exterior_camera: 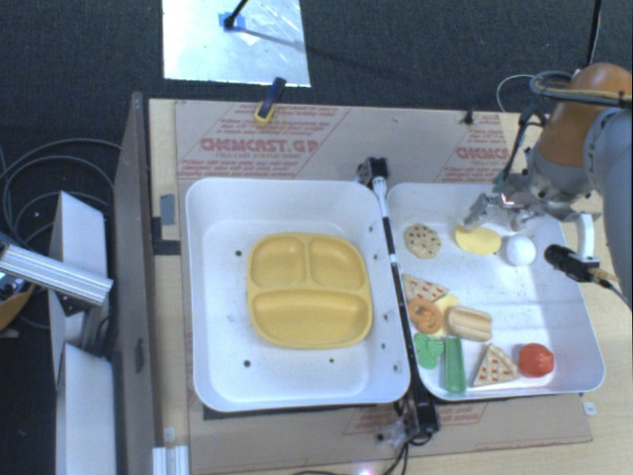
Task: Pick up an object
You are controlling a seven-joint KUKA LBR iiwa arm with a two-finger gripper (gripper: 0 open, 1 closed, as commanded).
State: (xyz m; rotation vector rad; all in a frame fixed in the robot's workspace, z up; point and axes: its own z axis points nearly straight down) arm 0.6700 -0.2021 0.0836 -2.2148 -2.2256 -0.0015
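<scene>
The clear sheet [326, 146] under the two bins carries red printing. Along its far edge, beyond the left bin [208, 295], the large letters read roughly "CHEMCAST GP", with smaller lines above and below that are too fine to make out. The same red mark repeats at a slant toward the sheet's far right corner, partly cut off by the right bin [584, 354]. Fainter red print shows along the near edge, unreadable.
</scene>
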